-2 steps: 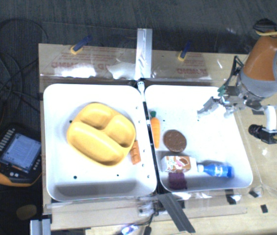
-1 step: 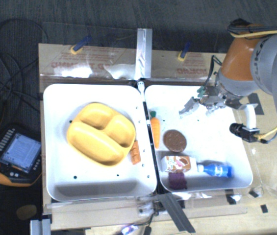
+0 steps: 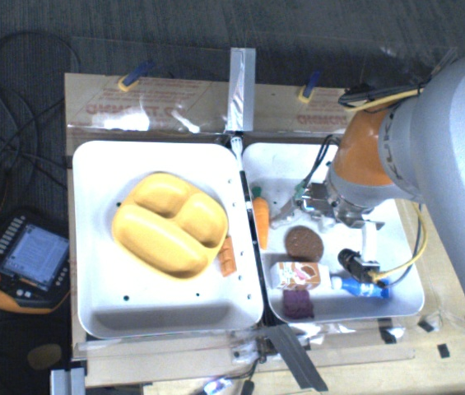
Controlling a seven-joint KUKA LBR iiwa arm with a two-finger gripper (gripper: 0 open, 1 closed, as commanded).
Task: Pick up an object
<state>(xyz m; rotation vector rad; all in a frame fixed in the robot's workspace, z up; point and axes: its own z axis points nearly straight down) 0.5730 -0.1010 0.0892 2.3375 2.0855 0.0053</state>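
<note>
My gripper [image 3: 302, 202] hangs low over the upper middle of the right bin [image 3: 405, 299], below the orange wrist band. A brown round disc [image 3: 304, 242] lies just in front of it. An orange carrot [image 3: 260, 218] lies to its left against the bin's left wall. Nearer the front edge sit a small printed carton [image 3: 299, 275], a purple lump [image 3: 298, 304] and a white and blue item [image 3: 362, 287]. I see nothing held in the gripper.
In the left bin [image 3: 92, 303] lies a large yellow bread-shaped object [image 3: 170, 223], with a small orange piece [image 3: 227, 258] at its right. A raised divider [image 3: 248, 237] separates the bins. The arm covers the right bin's upper right.
</note>
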